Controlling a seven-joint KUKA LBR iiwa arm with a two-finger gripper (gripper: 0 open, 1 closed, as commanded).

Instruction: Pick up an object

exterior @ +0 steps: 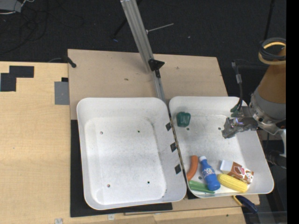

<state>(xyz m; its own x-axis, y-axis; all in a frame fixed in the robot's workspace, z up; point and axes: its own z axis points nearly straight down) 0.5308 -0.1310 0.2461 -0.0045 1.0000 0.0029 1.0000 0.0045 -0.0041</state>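
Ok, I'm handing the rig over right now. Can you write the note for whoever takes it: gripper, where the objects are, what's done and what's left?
Gripper: over the right bin, upper right part, nothing visible between its fingers; open or shut can't be judged.
Objects, all in the right bin: green pepper alone near the top left corner; carrot, blue bottle, corn cob, brown packet and a small white block clustered at the bottom.
Done: nothing picked yet.
Left: go down on one object, grasp, lift.

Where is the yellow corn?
The corn lies at the near right corner of the right bin, beside the blue bottle and below a brown packet.
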